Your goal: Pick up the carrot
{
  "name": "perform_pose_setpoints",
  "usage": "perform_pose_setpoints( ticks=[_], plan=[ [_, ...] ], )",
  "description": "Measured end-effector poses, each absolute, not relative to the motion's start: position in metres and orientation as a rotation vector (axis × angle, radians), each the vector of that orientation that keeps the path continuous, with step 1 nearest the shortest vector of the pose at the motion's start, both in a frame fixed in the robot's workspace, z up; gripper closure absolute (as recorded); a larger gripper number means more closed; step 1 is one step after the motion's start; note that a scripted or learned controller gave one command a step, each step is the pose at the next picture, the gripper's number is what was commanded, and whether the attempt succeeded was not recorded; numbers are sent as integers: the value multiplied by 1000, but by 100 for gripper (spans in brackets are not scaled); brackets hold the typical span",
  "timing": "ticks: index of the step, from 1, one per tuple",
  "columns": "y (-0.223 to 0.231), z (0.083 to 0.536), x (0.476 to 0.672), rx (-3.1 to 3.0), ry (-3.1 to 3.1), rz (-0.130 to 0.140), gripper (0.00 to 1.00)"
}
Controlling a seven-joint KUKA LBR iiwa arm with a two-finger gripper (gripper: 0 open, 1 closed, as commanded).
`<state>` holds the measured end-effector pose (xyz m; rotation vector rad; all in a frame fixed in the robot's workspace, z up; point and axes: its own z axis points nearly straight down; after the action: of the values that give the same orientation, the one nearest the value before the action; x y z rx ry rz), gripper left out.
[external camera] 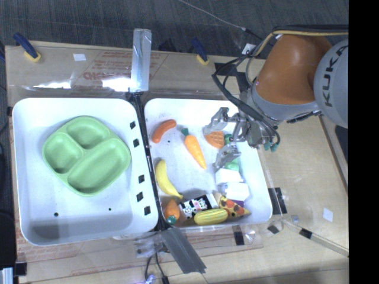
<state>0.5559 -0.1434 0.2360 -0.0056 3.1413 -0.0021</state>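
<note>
The carrot (pixel 195 149), orange with a green top, lies slanted in the middle of the right bin (pixel 254 114). My gripper (pixel 222 138) hangs just to its right, under the grey wrist and orange band. Its fingers stand open, one fingertip (pixel 218 119) toward the back and the other toward the front. A small orange piece (pixel 215 139) lies in the gap between them, with no finger pressed on it. The carrot is a short way left of the fingers and untouched.
An orange-red sausage (pixel 163 130) lies at the right bin's back left and a banana (pixel 167 181) along its left wall. White blocks (pixel 233 183), a yellow piece (pixel 210 216) and other small toys crowd the front. A green divided plate (pixel 87 154) sits in the left bin.
</note>
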Motion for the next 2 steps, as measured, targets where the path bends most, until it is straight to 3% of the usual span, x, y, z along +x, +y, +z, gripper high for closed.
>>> perform_pose_setpoints(
  ticks=[1,2],
  plan=[
    [-158,91,605,-182,3135,0,0],
    [-179,92,568,336,3126,1,0]
  ],
)
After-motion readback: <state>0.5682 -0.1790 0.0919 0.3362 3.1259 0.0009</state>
